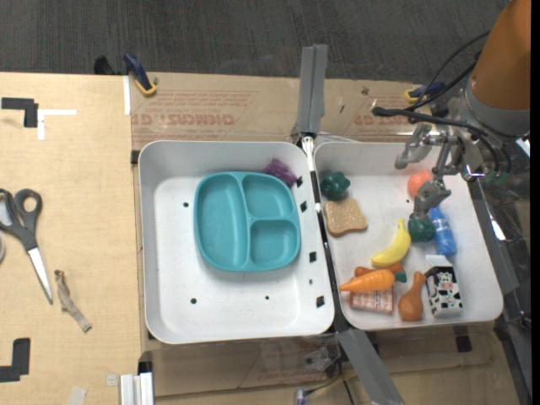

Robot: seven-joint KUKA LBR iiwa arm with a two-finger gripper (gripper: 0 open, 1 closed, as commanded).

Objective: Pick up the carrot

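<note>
Near the front edge of the right bin, toward its front left corner, the carrot lies on its side, its pointed tip aimed at the wall shared with the left bin and its thick end toward the bin's middle. It rests partly on a pinkish packet, with a red-orange piece touching its back side and the banana just behind that. The gripper hangs over the back right part of the same bin, close above a dark green item and beside the blue bottle; whether its claw is spread or clenched cannot be told from here, and nothing can be seen held in it. The step in hand looks to be the approach, with the carrot untouched. To do it well, the arm should probably travel toward the front left corner high enough to clear the banana, then turn the wrist so the grip closes across the carrot's width, not along it. Aiming at the thicker half seems wiser: the tip is narrow and near the wall. The brown drumstick-shaped toy and the cow-patterned carton sit to the right, so a descent from straight above should avoid nudging them.
</note>
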